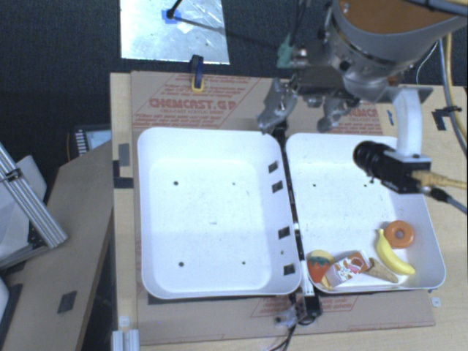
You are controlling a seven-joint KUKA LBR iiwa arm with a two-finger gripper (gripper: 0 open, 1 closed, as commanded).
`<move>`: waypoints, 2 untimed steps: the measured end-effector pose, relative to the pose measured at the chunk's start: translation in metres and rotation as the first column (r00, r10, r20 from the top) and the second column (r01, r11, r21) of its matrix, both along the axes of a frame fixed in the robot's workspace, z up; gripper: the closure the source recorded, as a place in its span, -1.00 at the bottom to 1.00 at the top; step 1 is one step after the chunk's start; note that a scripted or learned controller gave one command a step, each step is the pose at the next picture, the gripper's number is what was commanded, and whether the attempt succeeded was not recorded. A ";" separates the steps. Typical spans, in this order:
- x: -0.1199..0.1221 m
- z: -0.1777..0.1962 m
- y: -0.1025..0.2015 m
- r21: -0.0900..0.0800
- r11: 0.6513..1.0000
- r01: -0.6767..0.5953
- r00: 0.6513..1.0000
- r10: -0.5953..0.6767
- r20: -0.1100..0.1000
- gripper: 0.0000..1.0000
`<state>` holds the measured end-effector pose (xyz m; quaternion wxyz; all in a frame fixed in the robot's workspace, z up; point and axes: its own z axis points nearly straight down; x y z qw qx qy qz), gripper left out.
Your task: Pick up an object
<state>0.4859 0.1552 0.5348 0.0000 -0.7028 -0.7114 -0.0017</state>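
The grey robot arm's two-finger hand (301,115) hovered spread wide and empty at upper centre, while a yellow plastic banana (393,254) lay in the right white bin's (329,189) lower-right corner.

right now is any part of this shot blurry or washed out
In the camera view the gripper and arm at the top look soft and close to the lens; the white bins are bright but keep their specks; the banana and other toys at lower right stay fairly sharp; the foil sheet shows glare.
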 end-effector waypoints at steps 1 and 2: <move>0.000 0.000 0.076 0.000 1.000 0.001 1.000 -0.001 0.000 -1.00; 0.067 0.000 0.014 -0.003 1.000 0.018 1.000 -0.018 0.001 -1.00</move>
